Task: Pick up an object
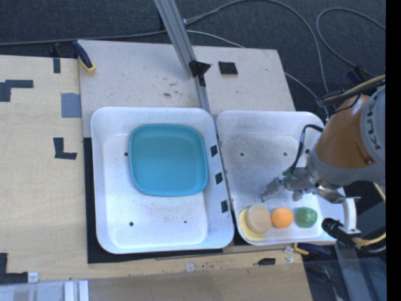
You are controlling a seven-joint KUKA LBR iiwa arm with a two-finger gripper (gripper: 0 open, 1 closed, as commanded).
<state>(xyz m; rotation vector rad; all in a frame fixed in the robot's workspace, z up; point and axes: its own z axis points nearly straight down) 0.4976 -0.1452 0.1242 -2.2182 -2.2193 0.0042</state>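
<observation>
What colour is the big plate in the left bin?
Light blue. The plate shows clearly in the camera view.

Place: we take this for a robotics lab or test cell.
Arm: we see an industrial arm (351, 146), grey with an orange band, reaching in over the right bin (263, 143).
Bench: we note a plywood bench (37, 193) patched with tape marks (62, 148), holding two white bins side by side.
Floor: we see dark carpet strewn with loose cables (250, 8).
Fixture: we spot an aluminium rail (178, 30) slanting over the bench.
</observation>
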